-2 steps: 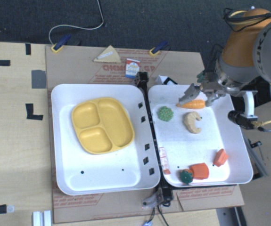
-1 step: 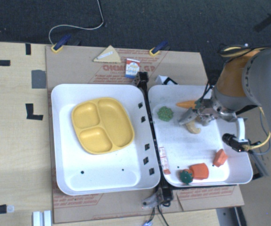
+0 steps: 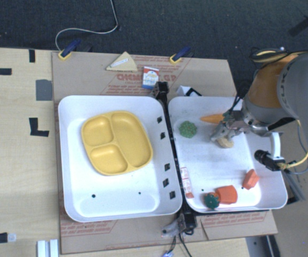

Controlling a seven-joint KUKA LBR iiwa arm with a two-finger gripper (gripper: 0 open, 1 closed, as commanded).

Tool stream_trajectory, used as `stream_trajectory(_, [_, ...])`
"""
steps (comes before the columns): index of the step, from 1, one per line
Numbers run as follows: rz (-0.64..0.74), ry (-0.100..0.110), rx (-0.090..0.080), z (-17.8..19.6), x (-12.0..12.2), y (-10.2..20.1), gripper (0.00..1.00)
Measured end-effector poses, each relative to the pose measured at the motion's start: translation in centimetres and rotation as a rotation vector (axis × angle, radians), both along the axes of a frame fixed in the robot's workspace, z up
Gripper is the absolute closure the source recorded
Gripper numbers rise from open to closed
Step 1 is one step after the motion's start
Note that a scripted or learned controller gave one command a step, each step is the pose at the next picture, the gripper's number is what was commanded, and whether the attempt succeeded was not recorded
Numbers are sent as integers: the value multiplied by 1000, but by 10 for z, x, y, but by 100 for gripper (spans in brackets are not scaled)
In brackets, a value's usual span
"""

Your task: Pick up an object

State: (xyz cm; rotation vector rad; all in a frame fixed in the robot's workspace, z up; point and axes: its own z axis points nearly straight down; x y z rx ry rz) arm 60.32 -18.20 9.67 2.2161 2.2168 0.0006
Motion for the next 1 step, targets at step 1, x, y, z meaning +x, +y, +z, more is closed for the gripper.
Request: stream_trajectory(1, [1, 8, 6, -3, -31, 36, 100])
